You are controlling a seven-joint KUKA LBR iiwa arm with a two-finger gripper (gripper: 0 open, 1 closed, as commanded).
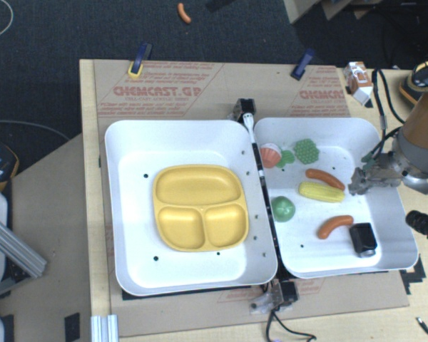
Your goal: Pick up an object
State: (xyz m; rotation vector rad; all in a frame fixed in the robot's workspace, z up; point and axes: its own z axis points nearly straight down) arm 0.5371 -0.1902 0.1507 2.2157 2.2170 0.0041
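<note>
From the fixed camera above the bench, you saw two shallow white bins side by side on a brown cardboard sheet (200, 84). The left bin (125, 148) held a yellow plastic tray with three compartments (200, 206), sitting near its middle.

The right bin (392, 241) carried the loose toys you could choose from. A pink and white round piece (270, 155) lay at the upper left, with a green bumpy ball (306, 150) just beside it. Below those, an orange sausage (325, 178) lay touching or nearly touching a yellow corn cob (321, 192). A smooth green ball (282, 208) sat close to the bin's left wall. A second orange sausage (334, 226) lay lower down, and a small black block (362, 238) rested just to its right.

The grey gripper (362, 182) reached in from the right edge of that bin, near the corn cob's right end. You could not tell how wide it stood, and nothing showed held in it.
</note>
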